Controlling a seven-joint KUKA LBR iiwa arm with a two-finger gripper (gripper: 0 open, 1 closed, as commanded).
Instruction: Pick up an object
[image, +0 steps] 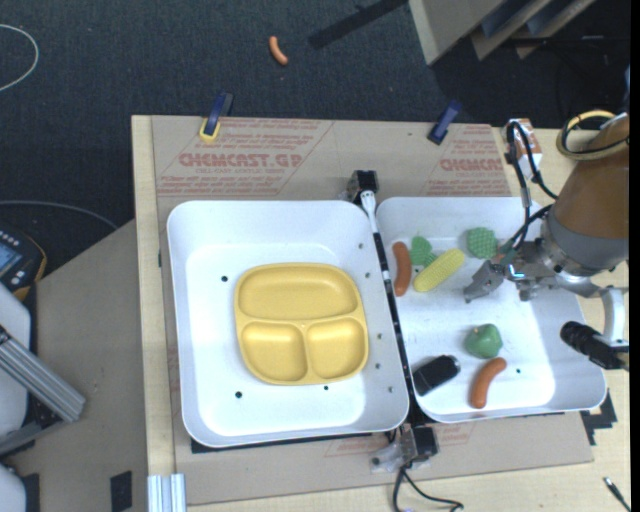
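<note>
**Desk editor:** What am I looking at?

**Operator:** My arm reaching in from the right over the right bin (570, 385). The tool (487, 281) sits low above the bin floor, near the yellow corn cob (439, 270) and just below the green knobbly piece (481, 241). I see two dark fingers spread apart with nothing between them, so I read it as open and empty.

**Desk editor:** Which object is the candidate?

**Operator:** Any will do. The corn lies at a slant just left of the tool. A green pepper (484, 340) sits below it, an orange sausage (487, 382) nearer the front wall, a black block (435, 373) by the left wall, and a second sausage (401, 267) upright along the divider beside a small green piece (421, 249). The left bin (200, 300) carries only the yellow divided tray (300, 322).

**Desk editor:** How would you do it well?

**Operator:** My judgement: go for the corn or the pepper, both standing apart from the walls. For the corn I would turn the wrist so the fingers straddle its narrow width, not its length, centre over its middle, descend fully, then close. The sausage at the divider risks a finger striking the wall. The rounded pepper could squirt out if caught off-centre.
</note>
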